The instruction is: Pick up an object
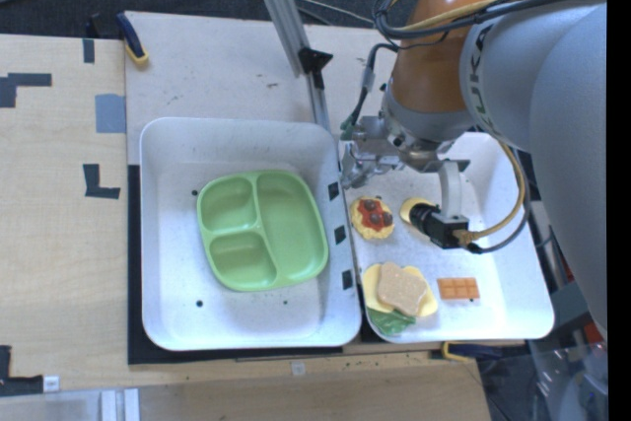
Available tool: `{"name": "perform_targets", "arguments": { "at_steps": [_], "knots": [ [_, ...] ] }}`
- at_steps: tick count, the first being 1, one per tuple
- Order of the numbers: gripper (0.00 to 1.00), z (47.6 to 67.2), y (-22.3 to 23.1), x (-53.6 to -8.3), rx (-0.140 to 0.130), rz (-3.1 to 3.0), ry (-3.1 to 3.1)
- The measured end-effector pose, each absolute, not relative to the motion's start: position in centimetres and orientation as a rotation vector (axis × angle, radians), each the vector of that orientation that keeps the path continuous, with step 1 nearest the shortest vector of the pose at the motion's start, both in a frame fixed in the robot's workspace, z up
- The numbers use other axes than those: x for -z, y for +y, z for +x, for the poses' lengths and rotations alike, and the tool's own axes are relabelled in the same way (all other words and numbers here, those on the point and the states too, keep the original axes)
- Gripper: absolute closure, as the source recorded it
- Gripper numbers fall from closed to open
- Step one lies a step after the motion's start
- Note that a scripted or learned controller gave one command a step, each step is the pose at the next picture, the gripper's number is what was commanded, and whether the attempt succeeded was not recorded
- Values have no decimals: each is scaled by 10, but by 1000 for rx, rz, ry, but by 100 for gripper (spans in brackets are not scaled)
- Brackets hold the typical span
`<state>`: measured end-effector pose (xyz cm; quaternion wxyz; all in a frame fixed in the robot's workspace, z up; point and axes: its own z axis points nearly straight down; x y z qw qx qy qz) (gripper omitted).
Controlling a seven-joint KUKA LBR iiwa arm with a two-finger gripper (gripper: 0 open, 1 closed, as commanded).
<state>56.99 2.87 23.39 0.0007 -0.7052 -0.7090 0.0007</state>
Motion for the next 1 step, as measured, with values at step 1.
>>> {"name": "perform_targets", "arguments": {
  "at_steps": [1],
  "knots": [
    [100, 592, 76, -220, -2, -2214, -2228]
  ]
}}
